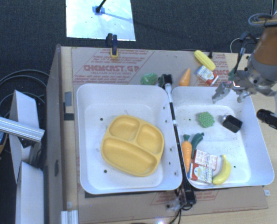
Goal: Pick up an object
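Observation:
My gripper (231, 93) hovers over the back edge of the right bin (255, 148). Its two fingers stand apart, open, with nothing between them. In that bin lie a green bumpy ball (205, 119) and a black block (231, 123), both just in front of the gripper. Nearer the front are a carrot (187, 152) with a dark green top, a small red and white carton (204, 166) and a banana (224, 170).
The left bin (94, 125) holds a yellow divided plate (131, 144). Behind the bins, on the cardboard, lie a green lump (149, 79), a small carrot (185, 77), a yellow piece (204, 59) and another carton (206, 73). A black clamp (166, 80) sits between the bins.

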